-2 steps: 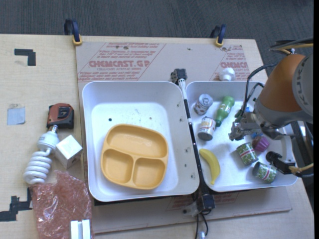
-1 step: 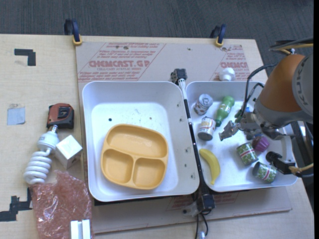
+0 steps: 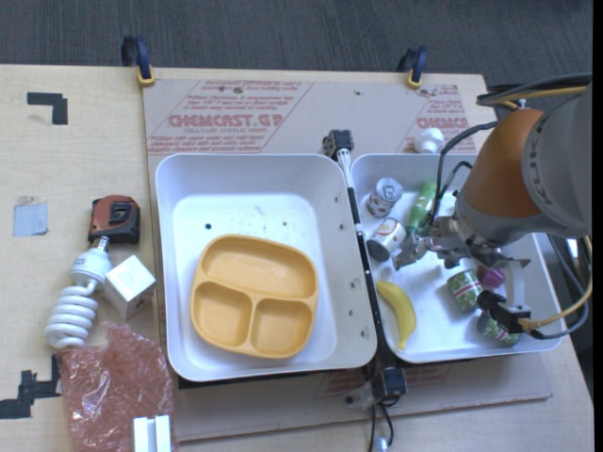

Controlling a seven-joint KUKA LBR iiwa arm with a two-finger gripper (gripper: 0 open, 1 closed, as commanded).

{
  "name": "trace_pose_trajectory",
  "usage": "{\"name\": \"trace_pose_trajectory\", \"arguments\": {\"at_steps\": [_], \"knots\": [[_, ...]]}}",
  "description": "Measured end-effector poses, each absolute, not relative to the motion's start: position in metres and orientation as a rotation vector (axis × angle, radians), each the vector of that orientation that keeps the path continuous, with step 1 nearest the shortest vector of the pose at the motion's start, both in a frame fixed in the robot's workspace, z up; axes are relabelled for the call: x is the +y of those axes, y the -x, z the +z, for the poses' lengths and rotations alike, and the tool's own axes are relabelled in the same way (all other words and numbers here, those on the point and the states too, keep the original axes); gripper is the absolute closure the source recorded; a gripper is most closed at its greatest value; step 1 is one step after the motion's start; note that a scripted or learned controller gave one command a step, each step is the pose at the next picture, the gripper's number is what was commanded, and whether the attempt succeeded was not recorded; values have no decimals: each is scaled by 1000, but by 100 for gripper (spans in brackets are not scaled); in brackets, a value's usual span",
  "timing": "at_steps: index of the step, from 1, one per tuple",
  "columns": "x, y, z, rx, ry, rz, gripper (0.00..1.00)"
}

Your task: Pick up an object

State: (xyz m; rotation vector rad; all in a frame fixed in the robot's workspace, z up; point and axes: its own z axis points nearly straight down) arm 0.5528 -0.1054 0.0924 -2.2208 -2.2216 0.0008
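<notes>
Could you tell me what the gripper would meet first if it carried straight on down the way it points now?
Probably the right bin's floor: the gripper hangs over bare white just above the banana. Depth is hard to judge from this slant.

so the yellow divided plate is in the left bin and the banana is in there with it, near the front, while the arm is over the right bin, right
Not quite. In the camera view the banana lies in the right bin, near its front left corner, not in the left bin. The rest holds: the yellow divided plate sits in the left bin, and the arm is over the right bin.
</notes>
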Motion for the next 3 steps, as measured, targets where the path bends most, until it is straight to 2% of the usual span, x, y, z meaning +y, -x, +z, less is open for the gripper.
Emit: {"name": "trace_pose_trajectory", "arguments": {"at_steps": [1,2,3], "knots": [[-106,-554,102,-2220,2224,0,100],[-106,-554,102,-2220,2224,0,0],[-95,-577,93,-2225,2219,0,0]]}}
